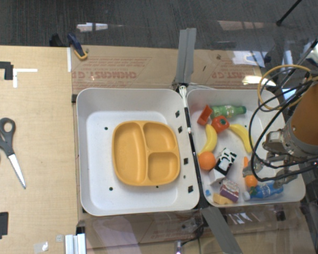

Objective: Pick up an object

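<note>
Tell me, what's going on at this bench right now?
A robot arm reaches in from the right over the right bin, which holds toy food: two bananas, an orange, a tomato, a green bottle and some packets. Its gripper hangs low at that bin's right side, with nothing visibly held. The left bin holds a yellow divided plate. Scissors lie on the bench to the left.
</note>
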